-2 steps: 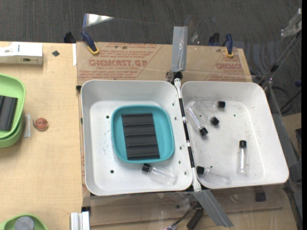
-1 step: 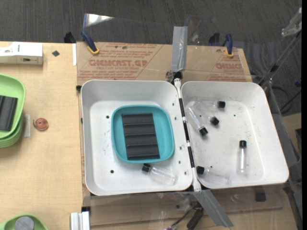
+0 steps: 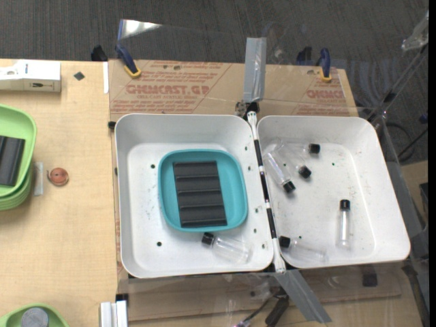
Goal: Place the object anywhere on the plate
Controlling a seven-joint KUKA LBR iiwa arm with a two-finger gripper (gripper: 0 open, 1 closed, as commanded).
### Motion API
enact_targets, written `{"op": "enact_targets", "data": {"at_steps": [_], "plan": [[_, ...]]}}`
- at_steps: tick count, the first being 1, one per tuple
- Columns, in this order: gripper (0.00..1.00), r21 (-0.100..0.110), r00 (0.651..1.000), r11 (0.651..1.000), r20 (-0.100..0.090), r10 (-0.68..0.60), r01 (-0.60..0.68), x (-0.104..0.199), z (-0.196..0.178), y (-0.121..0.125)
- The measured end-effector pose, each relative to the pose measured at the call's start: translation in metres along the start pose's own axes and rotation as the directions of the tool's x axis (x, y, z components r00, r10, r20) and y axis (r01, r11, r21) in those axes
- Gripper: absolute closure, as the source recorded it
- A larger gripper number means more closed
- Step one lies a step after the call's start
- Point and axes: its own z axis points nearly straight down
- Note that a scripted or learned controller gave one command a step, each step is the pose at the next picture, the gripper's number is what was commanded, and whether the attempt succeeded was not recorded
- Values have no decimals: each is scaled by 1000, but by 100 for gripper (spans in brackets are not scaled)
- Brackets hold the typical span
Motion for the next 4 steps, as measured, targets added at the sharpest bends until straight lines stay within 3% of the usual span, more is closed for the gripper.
{"op": "enact_targets", "data": {"at_steps": [2,3,4], "plan": [[0,-1,992,992,-1,123,-123,-2,-1,1],[0,2,964,964,1,265,-265,-1,1,-7],[0,1,910,910,0,414,-414,-6,0,-3]]}}
